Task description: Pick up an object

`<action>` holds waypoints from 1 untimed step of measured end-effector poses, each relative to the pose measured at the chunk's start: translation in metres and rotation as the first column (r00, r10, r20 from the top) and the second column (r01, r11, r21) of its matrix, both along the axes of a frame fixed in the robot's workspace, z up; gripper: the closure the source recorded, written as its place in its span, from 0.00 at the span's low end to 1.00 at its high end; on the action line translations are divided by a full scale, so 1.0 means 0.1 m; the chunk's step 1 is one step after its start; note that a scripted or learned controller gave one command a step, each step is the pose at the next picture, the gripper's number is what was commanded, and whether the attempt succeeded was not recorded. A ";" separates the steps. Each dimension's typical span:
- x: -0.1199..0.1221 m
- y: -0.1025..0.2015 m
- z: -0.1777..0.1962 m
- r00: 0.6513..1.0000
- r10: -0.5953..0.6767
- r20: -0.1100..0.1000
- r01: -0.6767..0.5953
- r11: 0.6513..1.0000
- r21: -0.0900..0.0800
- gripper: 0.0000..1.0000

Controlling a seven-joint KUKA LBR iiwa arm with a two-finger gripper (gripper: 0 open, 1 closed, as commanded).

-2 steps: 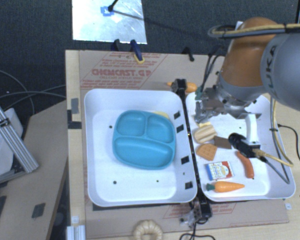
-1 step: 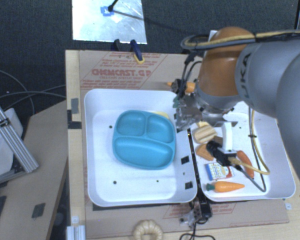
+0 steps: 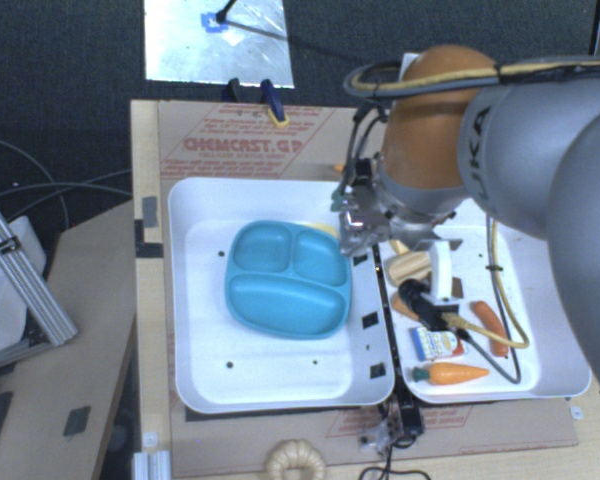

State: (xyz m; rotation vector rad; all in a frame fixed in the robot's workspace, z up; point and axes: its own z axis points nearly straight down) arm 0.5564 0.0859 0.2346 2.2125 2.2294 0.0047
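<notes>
My end effector hung over the left bin's three o'clock wall, grip state impossible to tell, blue divided plate at its eight o'clock, carrot at five o'clock.

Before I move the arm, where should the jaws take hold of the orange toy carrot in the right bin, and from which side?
Grip the orange toy carrot across its thicker middle, coming straight down from above. It lies flat along the near wall of the right white bin, tip pointing right, so close the jaws across its width; a blue-and-white packet sits close behind.
</notes>
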 end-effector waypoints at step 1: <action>0.03 0.02 -0.05 1.000 -0.002 -0.001 0.002 1.000 -0.001 1.00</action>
